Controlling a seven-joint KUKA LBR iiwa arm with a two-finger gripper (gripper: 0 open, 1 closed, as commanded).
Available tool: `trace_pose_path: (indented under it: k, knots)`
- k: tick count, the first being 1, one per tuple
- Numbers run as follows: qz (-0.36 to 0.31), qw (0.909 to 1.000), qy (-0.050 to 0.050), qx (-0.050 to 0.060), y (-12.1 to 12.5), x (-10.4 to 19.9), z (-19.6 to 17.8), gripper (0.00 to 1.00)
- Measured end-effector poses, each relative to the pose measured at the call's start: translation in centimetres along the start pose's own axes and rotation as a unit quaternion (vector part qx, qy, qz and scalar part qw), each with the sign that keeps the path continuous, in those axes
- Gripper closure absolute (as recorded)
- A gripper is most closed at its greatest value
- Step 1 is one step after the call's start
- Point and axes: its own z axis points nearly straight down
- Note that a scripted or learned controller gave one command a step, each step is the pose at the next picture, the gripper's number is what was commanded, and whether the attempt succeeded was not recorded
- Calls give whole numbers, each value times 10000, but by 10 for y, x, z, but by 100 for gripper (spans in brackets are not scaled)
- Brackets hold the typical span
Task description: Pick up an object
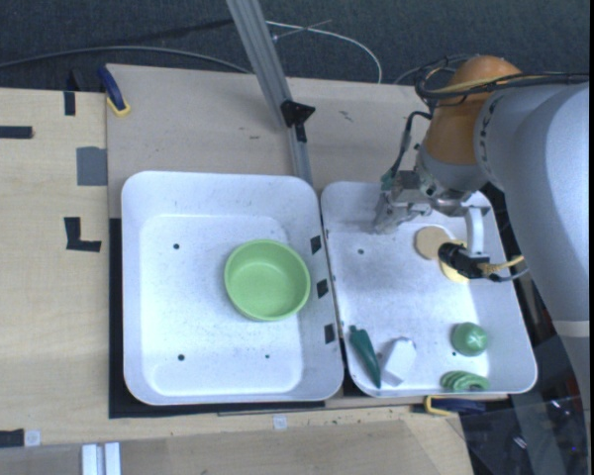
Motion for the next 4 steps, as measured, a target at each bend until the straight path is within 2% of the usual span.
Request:
trace_pose_path:
  k: [2,3,4]
  knots:
    - [12,10000,1,-40,-7,2,-123,100]
    - [11,10000,6,-23,-6,2,-149,100]
    - [-4,10000,13,4,-29,49,-135,100]
